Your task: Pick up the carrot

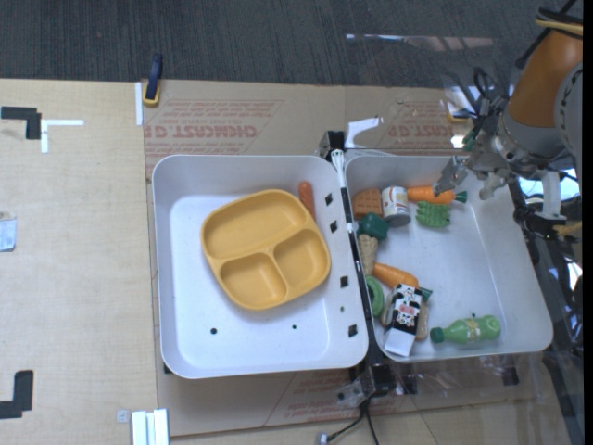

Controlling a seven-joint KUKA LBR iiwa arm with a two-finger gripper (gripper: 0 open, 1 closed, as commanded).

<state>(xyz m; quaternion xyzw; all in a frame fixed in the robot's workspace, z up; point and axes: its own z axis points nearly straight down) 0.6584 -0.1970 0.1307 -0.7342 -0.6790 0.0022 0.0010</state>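
surface (74,276): pale wood grain, cardboard under the bins.
bins (176,341): smooth white plastic, shallow.
plate (266,247): yellow, three wells, in the left bin.
carrot (432,194): orange taper at the right bin's far edge, beside a green brush (432,214) and a can (396,205).
pincer (456,176): over the carrot's end; apart or together, cannot tell.
risk: slick taper may slip out; the brush might snag.

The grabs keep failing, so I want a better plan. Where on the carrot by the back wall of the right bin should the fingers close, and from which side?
Grip the carrot at mid-length, coming from above, fingers closing across its narrow width. It lies flat and runs left to right, with a can at its left end and a green toy just in front, so the middle seems the freest part.
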